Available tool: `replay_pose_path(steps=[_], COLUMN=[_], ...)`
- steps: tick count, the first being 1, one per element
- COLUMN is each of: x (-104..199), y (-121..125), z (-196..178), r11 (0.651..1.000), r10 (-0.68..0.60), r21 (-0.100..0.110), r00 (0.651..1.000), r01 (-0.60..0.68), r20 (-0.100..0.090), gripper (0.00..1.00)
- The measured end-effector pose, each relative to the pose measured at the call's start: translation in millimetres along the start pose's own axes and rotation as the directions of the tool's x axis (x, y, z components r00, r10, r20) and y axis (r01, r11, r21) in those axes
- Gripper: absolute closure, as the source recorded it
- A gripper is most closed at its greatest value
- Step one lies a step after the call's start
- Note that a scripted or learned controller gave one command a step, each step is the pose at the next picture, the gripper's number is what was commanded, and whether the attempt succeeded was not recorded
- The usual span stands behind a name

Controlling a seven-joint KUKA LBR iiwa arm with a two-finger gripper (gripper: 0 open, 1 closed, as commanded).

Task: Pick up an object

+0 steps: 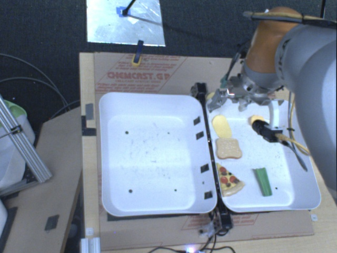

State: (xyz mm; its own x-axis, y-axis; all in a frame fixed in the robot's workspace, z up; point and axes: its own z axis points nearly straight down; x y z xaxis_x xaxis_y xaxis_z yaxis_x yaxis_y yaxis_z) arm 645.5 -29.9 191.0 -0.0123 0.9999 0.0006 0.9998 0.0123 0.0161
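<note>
The right bin holds several toy foods. A pale yellow oval piece lies near its left wall, with a tan bread slice just below it. A pizza slice sits in the near left corner, and a green stick lies right of it. My gripper hangs over the bin's far left corner, just above the yellow oval piece, on the grey arm with its orange band. Nothing can be seen held in it.
The left bin stands beside the right one, with black clips along the shared wall. A black and yellow cable hangs from the arm over the right bin. A foil sheet lies beyond the cardboard base.
</note>
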Motion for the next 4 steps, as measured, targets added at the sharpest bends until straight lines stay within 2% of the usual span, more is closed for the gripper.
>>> replay_pose_path(steps=[1,2,3,4], x=[-3.7,10.6,-63.3,-132.6], y=[-64.9,-43.3,16.5,20.3], z=[5.9,5.5,52.9,107.0], r11=[1.000,1.000,1.000,1.000], r10=[0.012,0.007,0.015,0.015], r21=[0.019,0.013,0.013,0.010], r00=[1.000,1.000,1.000,1.000], r01=[-0.012,-0.007,-0.015,-0.015], r20=[0.000,0.000,0.004,0.006], gripper=[0.00,0.00,0.00,0.00])
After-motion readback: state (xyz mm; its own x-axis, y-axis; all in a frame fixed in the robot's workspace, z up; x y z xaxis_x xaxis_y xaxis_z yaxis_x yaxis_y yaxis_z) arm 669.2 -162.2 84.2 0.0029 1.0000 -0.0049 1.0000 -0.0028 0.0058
